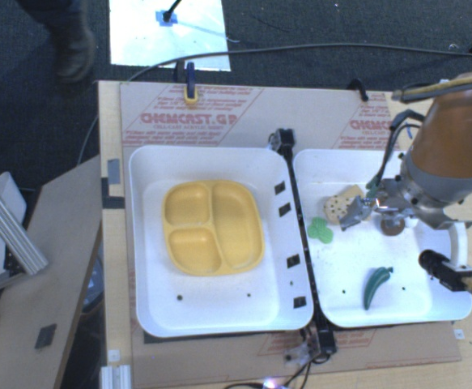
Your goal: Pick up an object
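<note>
Nothing is lifted yet: your tool (355, 212) hangs over the tan cookie (341, 202), and you cannot tell its state.

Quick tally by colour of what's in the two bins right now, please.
Yellow: 1, the divided tray in the left bin
Green: 2, the small green piece and the dark green pepper in the right bin
Tan: 1, the speckled piece by the gripper
Total: 4
</note>
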Robot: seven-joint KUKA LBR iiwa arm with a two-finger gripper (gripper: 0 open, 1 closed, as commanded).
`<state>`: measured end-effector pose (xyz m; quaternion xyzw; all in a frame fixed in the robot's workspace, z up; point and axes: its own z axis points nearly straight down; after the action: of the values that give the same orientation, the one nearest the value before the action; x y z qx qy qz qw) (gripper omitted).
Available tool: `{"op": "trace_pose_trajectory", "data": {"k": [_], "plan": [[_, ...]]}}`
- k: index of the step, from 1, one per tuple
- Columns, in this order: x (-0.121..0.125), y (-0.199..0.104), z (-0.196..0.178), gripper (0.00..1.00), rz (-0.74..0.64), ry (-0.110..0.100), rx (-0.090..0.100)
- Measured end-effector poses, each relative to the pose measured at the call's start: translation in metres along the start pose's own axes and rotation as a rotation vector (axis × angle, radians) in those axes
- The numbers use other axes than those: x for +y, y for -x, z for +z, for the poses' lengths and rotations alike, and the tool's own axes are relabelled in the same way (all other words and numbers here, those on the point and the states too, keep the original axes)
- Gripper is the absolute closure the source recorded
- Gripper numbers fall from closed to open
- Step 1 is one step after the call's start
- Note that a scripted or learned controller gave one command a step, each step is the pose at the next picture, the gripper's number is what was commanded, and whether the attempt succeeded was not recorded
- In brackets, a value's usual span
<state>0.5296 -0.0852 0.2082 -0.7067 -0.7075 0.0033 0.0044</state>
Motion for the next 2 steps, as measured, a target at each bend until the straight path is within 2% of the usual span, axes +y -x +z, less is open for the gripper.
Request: {"op": "trace_pose_trajectory", "data": {"k": [1, 2], "plan": [[0.003, 0.000, -0.006, 0.00, -0.002, 0.012, -0.002], [-0.004, 0.002, 0.040, 0.00, 0.000, 0.008, -0.001]]}}
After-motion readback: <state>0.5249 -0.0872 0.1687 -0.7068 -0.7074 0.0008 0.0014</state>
